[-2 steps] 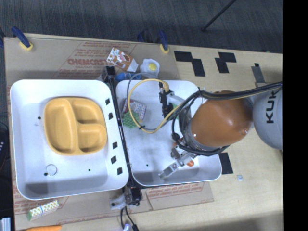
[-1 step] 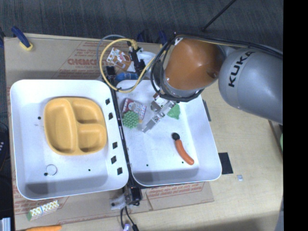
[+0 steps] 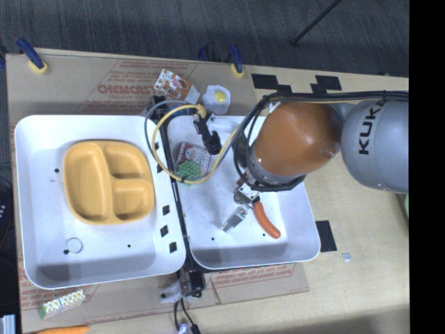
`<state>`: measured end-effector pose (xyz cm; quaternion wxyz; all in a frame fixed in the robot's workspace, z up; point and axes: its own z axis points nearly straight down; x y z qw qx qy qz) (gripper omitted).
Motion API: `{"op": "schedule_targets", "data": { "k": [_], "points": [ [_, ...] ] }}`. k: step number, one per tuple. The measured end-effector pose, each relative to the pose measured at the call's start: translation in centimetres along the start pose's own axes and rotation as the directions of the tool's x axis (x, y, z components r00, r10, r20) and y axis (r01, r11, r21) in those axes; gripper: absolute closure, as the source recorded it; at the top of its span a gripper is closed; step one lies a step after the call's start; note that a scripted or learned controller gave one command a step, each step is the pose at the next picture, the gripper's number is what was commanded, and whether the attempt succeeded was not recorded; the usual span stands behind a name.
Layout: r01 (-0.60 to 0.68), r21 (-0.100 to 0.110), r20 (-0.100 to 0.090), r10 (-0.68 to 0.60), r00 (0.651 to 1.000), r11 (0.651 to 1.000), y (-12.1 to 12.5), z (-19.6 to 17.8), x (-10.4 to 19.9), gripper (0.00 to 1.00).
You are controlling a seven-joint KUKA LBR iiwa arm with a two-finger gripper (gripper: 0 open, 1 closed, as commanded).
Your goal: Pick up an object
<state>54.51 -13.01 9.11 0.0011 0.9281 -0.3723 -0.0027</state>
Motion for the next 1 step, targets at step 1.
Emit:
{"op": "schedule_targets", "data": {
  "k": [1],
  "points": [
    [-0.031, -0.001, -0.001, 0.031, 1.000, 1.000, 8.71, -4.16, 0.14, 0.00]
  ]
}}
